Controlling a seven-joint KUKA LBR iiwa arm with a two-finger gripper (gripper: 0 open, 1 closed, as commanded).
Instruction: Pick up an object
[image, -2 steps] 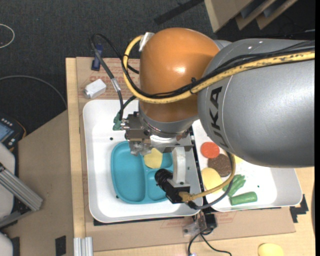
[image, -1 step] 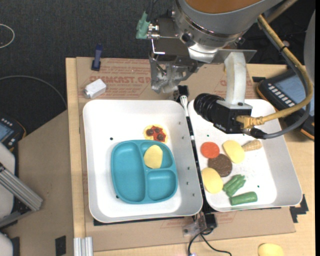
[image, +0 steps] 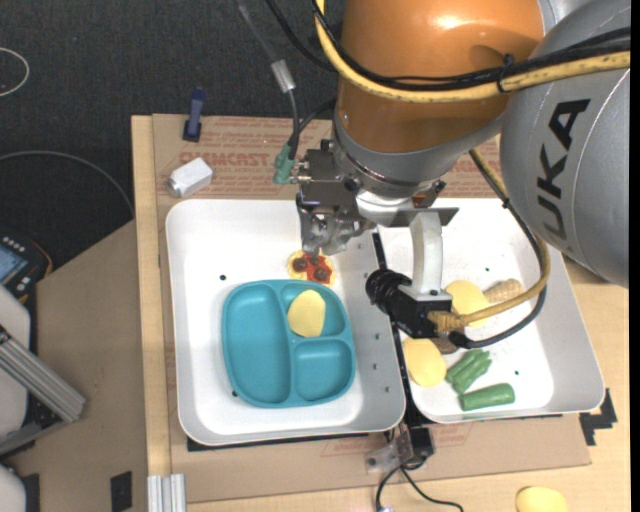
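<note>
In the left bin (image: 190, 300), nearest the camera, sat a blue divided tray (image: 270, 365) with a yellow piece (image: 308, 314) in its far compartment. Just beyond the tray's far rim lay a small red-and-orange object (image: 310, 266), touching the bin floor. The gripper (image: 322, 240) stood directly over it, at its far side. Jaw state: cannot tell. Any descent would be near-vertical.
</note>
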